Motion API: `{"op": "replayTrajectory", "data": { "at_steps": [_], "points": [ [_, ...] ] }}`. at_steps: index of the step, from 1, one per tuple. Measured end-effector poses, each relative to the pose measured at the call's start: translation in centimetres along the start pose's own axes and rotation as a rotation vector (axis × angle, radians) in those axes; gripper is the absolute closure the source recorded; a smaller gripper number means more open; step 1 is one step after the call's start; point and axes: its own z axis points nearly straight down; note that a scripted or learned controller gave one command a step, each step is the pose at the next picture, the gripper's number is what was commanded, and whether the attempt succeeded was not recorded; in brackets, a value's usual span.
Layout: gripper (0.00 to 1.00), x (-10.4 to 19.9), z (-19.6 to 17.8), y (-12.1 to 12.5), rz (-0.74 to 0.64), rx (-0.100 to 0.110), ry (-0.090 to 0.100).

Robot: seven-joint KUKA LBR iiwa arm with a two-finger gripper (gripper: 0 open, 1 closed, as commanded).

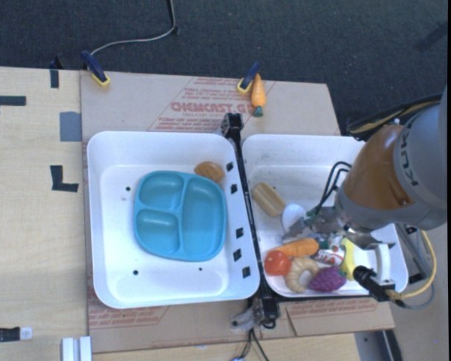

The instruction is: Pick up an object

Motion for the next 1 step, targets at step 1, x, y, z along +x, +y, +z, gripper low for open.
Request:
{"op": "replayTrajectory", "data": {
  "at_steps": [1],
  "points": [
    [1.00,-0.08,-0.99,0.09,0.001,-0.003,-0.002]
  ]
}}
